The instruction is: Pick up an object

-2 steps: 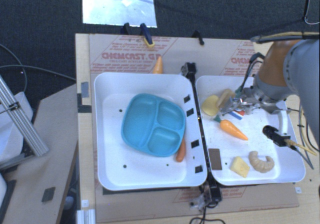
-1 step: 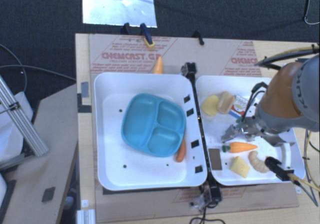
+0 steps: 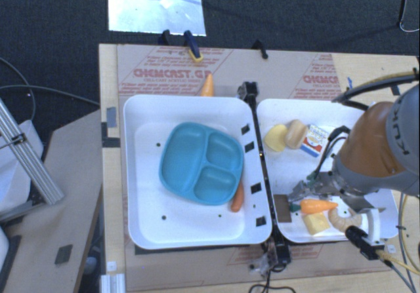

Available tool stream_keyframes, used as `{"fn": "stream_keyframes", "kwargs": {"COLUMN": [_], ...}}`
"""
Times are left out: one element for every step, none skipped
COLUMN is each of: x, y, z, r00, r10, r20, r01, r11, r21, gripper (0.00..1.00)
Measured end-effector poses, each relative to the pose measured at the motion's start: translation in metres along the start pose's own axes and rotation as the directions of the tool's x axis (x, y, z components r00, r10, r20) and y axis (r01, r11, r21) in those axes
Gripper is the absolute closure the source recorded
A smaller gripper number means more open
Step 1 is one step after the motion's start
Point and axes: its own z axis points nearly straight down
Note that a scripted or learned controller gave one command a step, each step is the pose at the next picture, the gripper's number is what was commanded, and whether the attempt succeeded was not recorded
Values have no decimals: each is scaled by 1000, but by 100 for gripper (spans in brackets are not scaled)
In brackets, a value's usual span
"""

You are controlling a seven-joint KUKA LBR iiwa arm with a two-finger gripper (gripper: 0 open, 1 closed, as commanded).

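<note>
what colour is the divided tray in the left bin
Light blue; the divided tray shows plainly in the camera view, lying in the left bin.

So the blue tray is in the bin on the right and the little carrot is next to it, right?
Not quite. The camera view shows the blue tray in the left bin, not the right one. The little carrot is indeed next to it, at its lower edge.
</note>
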Motion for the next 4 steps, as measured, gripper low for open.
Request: {"fn": "stream_keyframes", "kwargs": {"x": [-2,-84,-80,-95], "y": [3,78,76,189], "z": [-11,-41,-39,-4], "r00": [1000,1000,1000,1000], "r10": [1,1,-2,-8], "r20": [3,6,2,2], "r01": [-1,-1,2,8], "r11": [1000,1000,1000,1000], "r21": [-6,-9,-3,-6], "gripper": [100,100,0,0]}}
